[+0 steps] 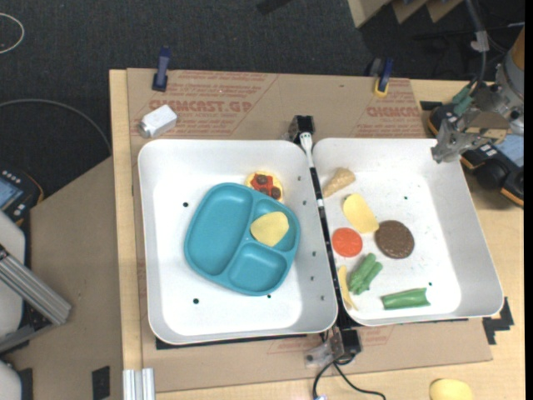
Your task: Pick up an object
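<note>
The right bin (466, 248) holds several toy foods: a beige wedge (338, 182), a yellow piece (360, 212), an orange-red disc (347, 242), a brown round patty (394, 240), a green leafy piece (364, 273), a green bean pod (405, 298) and a pale yellow strip (342, 286). In the left bin (166, 223) lies a teal divided plate (225, 240) with a yellow slice (269, 227) on it; a small red and yellow item (265, 183) sits just behind the plate. My gripper (445, 147) hovers over the far right corner of the right bin, apart from all the food, with nothing seen in it.
A small white block (158, 121) lies on the cardboard behind the left bin. Blue clamps (161, 69) (382, 77) stand at the board's back edge. A black clip (302, 127) sits where the bins meet. A yellow object (450, 388) lies at the bottom right.
</note>
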You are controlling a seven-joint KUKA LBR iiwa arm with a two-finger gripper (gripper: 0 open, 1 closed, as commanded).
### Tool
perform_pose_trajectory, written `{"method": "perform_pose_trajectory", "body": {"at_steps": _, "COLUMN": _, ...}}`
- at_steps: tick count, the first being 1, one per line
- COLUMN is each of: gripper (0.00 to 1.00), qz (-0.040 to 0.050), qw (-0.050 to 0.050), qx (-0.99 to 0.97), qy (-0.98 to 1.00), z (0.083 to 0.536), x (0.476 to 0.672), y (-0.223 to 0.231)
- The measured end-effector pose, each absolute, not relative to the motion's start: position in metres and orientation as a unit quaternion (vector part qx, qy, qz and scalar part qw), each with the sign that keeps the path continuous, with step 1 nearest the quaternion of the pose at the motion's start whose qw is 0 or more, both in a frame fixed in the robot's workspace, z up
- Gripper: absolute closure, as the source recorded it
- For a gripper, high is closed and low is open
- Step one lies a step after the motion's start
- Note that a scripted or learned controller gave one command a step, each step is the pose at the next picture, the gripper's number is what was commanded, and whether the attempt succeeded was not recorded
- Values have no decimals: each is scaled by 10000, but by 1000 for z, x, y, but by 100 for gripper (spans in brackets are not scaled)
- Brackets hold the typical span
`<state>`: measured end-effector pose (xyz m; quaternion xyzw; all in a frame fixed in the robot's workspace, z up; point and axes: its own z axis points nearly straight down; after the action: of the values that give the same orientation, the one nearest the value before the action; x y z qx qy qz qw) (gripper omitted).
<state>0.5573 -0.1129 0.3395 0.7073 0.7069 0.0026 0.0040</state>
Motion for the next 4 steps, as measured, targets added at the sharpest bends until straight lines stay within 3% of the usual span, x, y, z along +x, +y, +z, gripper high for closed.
{"method": "perform_pose_trajectory", "body": {"at_steps": 1, "gripper": 100, "qz": 32, "qw": 79, "qx": 7090, "qy": 7051, "z": 504, "x": 485, "y": -173}}
{"method": "perform_pose_trajectory", "body": {"at_steps": 2, "gripper": 100, "qz": -11, "qw": -10, "qx": 7087, "qy": 7055, "z": 452, "x": 479, "y": -227}}
{"method": "perform_pose_trajectory", "body": {"at_steps": 3, "gripper": 100, "qz": -12, "qw": -28, "qx": 7075, "qy": 7067, "z": 364, "x": 479, "y": -224}}
{"method": "perform_pose_trajectory", "body": {"at_steps": 4, "gripper": 100, "qz": 34, "qw": 99, "qx": 7064, "qy": 7078, "z": 504, "x": 480, "y": -225}}
